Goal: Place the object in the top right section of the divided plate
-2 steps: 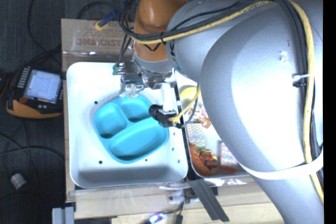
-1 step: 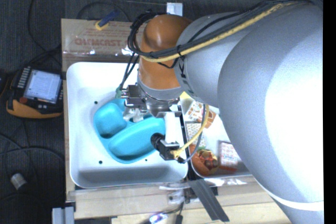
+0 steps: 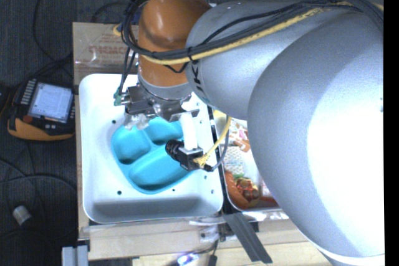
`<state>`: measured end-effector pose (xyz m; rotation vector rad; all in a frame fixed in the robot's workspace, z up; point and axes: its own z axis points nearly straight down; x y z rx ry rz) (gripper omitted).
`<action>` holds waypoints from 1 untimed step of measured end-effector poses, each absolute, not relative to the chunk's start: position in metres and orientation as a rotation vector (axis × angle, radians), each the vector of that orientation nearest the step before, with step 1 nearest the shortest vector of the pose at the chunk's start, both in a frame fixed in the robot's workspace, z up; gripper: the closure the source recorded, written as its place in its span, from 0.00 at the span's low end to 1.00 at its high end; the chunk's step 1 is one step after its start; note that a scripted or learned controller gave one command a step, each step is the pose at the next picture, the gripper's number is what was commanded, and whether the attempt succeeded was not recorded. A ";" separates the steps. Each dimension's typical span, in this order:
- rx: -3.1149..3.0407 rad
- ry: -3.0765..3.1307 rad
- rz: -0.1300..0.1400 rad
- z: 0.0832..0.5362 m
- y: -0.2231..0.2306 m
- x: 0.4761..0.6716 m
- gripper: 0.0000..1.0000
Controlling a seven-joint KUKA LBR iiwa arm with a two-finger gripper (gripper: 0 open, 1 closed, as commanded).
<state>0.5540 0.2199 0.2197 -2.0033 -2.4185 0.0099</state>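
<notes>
Grey arm (image 3: pixel 299 103) fills the foreground, its gripper (image 3: pixel 140 115) low over the blue plate (image 3: pixel 149 162) in the left bin (image 3: pixel 100 196). Whether it's clenched or released, I cannot tell; the object is hidden. Risk: a blind drop could land in the wrong section.

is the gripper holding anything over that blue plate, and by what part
Cannot be told: the gripper sits low over the blue divided plate, its tips hidden by the wrist.
</notes>
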 end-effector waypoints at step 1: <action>-1.886 -2.514 0.010 0.253 0.208 0.596 1.00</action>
